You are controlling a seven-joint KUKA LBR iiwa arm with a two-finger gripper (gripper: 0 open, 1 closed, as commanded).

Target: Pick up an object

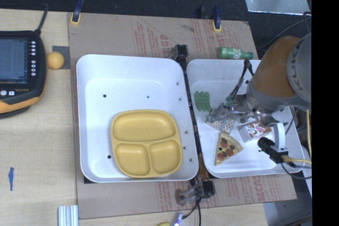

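Observation:
In the right bin (212, 71) lie a pizza slice toy (226, 147), a small green ridged object (202, 100), a speckled grey-white piece (221, 123) and a white and red carton-like item (255, 130). My gripper (218, 113) reaches in from the right and sits low over the speckled piece, just right of the green object. Its metal fingers point left and down toward that piece. The arm's orange band (275, 69) and grey wrist cover the right part of this bin.
The left bin (95, 77) holds a yellow divided tray (145, 142). A green bottle (234, 53) lies behind the right bin. A teach pendant (18, 71) and a yellow ball (55, 60) sit at the far left. Clamps and cables run along the bins' edges.

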